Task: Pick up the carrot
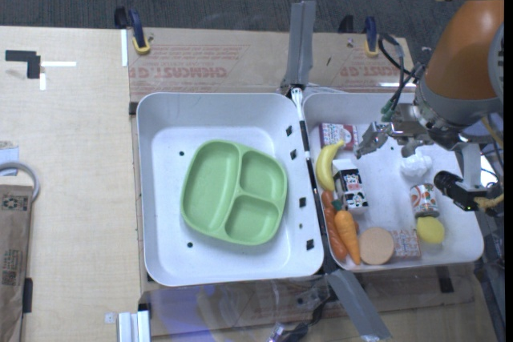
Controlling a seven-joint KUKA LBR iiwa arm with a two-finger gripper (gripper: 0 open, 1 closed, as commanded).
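Tabletop (64, 172): light wood, with a cardboard sheet (208, 64) clamped along the far edge behind the two bins. Left bin (156, 196), white and shallow, carries a green divided plate (234, 192) with three compartments, lying roughly centred and slightly rotated. Right bin (461, 248), white, sits just beside the left one, with a grey divider bar (301, 44) running up between them. Arm (469, 52), grey with an orange band, enters from the right and hangs over the far part of the right bin. End effector (377, 138) is at the far-left area of the right bin, near a red-and-white packet (337, 134); nothing is seen between its parts, and whether it is released or clenched cannot be told from this angle. Banana (325, 164) lies along the left wall of the right bin, curved. Carrot (346, 230), orange, lies at the near-left of the right bin, just below a small black-and-white carton (351, 190) and touching a round tan disc (377, 246) on its right. Carrot is well apart from the end effector. Further right: a small can (423, 200), a yellow ball-like item (431, 231), and a white crumpled object (415, 166).
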